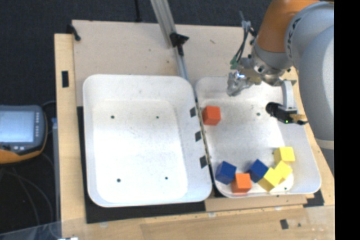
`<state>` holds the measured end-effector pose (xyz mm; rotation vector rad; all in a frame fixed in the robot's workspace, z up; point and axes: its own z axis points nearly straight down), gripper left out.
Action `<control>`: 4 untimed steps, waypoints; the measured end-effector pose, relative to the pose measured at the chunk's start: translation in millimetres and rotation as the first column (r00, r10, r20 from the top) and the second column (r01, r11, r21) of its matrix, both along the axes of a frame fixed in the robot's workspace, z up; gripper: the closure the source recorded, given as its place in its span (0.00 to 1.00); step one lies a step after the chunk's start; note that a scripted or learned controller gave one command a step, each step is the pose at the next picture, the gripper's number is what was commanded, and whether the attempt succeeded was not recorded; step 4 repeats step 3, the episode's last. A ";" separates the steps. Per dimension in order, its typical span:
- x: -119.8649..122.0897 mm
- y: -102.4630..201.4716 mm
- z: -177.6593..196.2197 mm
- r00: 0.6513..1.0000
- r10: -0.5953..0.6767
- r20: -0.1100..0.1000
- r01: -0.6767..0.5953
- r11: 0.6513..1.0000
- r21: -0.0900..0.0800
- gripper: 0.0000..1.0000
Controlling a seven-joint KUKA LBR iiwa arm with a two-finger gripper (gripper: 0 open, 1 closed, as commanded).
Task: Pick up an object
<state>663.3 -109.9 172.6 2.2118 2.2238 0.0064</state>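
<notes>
- The arm (298,36) comes in over the right bin (253,137) from the bench's right side, its orange band above the wrist.
- The gripper (236,84) hangs above the far edge of the right bin, toward that bin's far-left corner.
- Nothing is seen between its tips; how it is set, spread or closed, cannot be told from this slant.
- The closest candidate is the lone orange cube (211,115), resting on the bin floor just beside the bin's left wall, nearer the far end than the near one. It stands apart from everything else.
- The other blocks crowd the near edge of the same bin: a blue cube (226,171), a second orange cube (242,182), another blue cube (258,170), and yellow blocks (279,166) toward the near-right corner, several of them touching.
- The left bin (140,137) carries no blocks.
- Judged from this, the step in hand is the approach: nothing is lifted yet.
- The next move calls for shifting toward the near side and slightly left to come over the lone orange cube, then descending straight.
- The wall just beside that cube leaves little room on that side.
</notes>
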 end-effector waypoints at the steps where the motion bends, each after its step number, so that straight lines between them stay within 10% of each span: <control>1: -9.9 3.5 -39.0 1.000 0.000 -0.008 0.000 1.000 -0.001 1.00; 2: 16.3 -51.5 -50.7 1.000 -0.008 -0.004 0.008 1.000 -0.003 1.00; 4: -21.4 -100.0 -75.8 1.000 -0.010 -0.008 0.010 1.000 -0.003 1.00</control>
